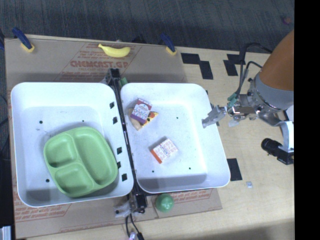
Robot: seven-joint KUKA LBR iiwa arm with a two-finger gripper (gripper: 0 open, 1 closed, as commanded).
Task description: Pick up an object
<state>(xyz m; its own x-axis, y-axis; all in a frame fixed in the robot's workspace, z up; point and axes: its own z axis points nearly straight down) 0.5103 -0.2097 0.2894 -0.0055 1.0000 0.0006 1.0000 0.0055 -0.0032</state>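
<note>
Gripper (214, 115) is hanging at the right rim of the right bin (215, 149), its grey fingertips poking just over the rim toward the bin's inside. Whether they are apart or together is not something the view is showing; nothing is showing between them. Behind it the wrist, with cables looping above it, is leading back to the arm (280, 69), which is reaching in from the right, its orange band showing above a grey section.

Inside the right bin two small packets are lying well apart from each other. A purple packet (141, 112) is resting near the bin's upper left, and an orange-and-white packet (164, 150) is lying nearer the middle, lower down. Both are sitting to the left of the gripper, the orange-and-white one closer to it, with bare bin floor in between.

The left bin (25, 99) is holding a green divided tray (80, 160). A banana (114, 49) is lying on the cardboard beyond the bins, and a green ball (163, 202) is sitting just outside the right bin's near edge.
</note>
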